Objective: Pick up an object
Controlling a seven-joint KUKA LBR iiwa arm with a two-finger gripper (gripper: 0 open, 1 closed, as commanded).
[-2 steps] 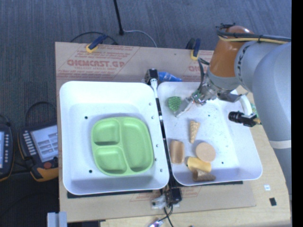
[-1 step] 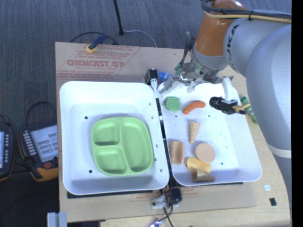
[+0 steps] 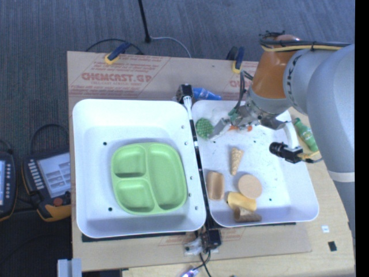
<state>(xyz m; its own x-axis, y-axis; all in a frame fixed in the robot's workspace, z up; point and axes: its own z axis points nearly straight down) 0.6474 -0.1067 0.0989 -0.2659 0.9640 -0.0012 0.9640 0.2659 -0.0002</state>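
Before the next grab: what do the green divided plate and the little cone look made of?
Green divided plate: probably moulded plastic, smooth, slightly glossy; even colour and rounded compartment ridges suggest it. Cone: tan, matte, likely toy plastic or foam; too small to tell which.

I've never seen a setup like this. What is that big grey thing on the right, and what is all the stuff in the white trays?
The grey and orange thing is a robot arm, reaching in from the right. At its tip is a gripper, its hand for picking things up. The picture comes from one camera fixed above the bench, looking down at a slant. The left bin holds a green divided plate. The right bin holds small things: a green ball, a cone, a tan disc, a yellow block. The gripper is over that bin's far end, beside the ball; I cannot make out anything held.
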